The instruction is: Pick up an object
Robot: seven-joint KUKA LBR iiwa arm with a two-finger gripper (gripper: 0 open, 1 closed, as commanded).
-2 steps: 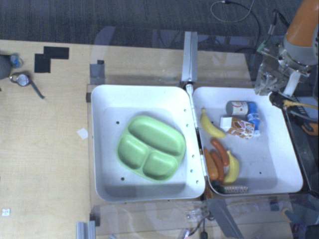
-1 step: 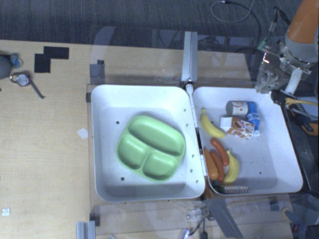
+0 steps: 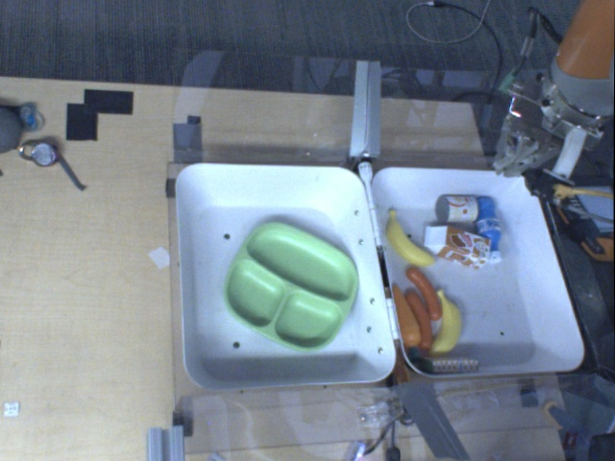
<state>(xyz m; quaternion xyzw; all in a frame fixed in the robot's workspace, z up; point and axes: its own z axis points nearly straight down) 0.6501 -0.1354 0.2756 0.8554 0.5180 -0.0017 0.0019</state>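
On the far left of the bench [image 3: 86, 286] there are two black patches [image 3: 96, 111] and a small round thing with a grey handle [image 3: 48, 157].

Next comes the left bin [image 3: 207, 353]. A green tray [image 3: 291, 284] with three sections lies in the middle of it, turned a bit to one side. A metal bar [image 3: 364, 109] stands at the back where the two bins meet.

Then comes the right bin [image 3: 548, 344]. A yellow banana [image 3: 406, 245] lies near its left wall. Below that are some orange sausages [image 3: 415, 310], side by side, and a second banana [image 3: 449, 323] touches them on their right. A dark thing [image 3: 447, 363] lies by the front wall, too small to tell what it is. Further back in the bin there is a can [image 3: 458, 207] on its side, a blue thing [image 3: 488, 227] just beside it, and a small white and brown pack [image 3: 465, 248] touching them from the front.

The gripper [image 3: 533, 157] hangs over the back right corner of the right bin, up above the rim. Nothing is between its fingers. I cannot tell how wide they are open. The can and the pack are the closest things to it, down and to its left, but not touching it. The bananas and sausages are farther away, toward the front left of that bin. The arm [image 3: 584, 41] with its orange band goes up to the right.
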